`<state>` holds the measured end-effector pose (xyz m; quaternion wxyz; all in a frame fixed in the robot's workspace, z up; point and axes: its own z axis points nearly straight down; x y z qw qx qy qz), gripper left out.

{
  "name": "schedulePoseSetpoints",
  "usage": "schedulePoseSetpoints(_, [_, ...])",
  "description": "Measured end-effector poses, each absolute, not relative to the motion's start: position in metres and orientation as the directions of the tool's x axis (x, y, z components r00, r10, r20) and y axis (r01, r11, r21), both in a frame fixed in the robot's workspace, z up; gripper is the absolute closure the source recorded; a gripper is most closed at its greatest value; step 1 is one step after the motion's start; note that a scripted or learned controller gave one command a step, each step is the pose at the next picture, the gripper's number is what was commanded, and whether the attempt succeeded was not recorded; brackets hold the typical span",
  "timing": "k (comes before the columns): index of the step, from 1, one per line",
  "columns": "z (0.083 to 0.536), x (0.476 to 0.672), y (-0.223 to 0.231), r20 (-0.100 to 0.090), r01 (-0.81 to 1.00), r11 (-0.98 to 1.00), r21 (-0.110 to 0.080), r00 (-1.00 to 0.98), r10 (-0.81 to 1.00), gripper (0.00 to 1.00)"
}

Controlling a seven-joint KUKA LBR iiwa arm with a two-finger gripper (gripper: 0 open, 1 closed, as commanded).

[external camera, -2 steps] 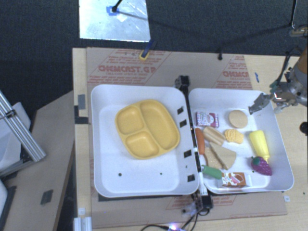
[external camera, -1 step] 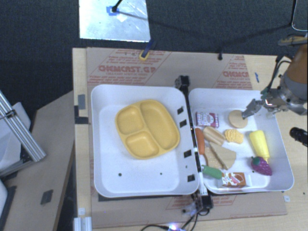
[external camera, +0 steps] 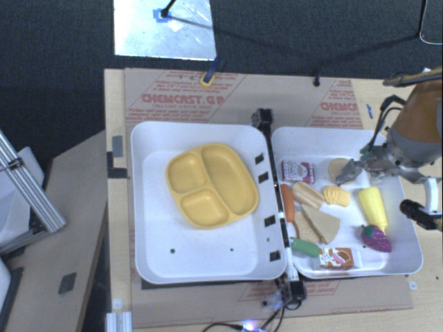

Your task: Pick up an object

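One yellow tray (external camera: 211, 184) in left bin (external camera: 149, 206); right bin (external camera: 408, 251) roughly nine toy foods; pincer (external camera: 351, 172) state unclear.

light: bright, even | shadows: soft | focus: slightly soft

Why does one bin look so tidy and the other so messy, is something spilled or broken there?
Nothing looks spilled or broken. The yellow divided plate lies alone in the left bin, turned askew to its walls. The right bin holds toy food jumbled together, some overlapping, like the carrot against the bread stick.
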<state>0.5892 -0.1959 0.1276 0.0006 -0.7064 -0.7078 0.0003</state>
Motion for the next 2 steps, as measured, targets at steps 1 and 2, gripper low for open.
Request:
schedulePoseSetpoints(1, [0.087, 0.592, -0.196, 0.0, 1.0, 0.001, 0.006, -0.001, 1.0, 0.0])
schedulePoseSetpoints(2, [0.098, 0.593, -0.196, -0.003, 1.0, 0.002, 0.01, -0.002, 1.0, 1.0])
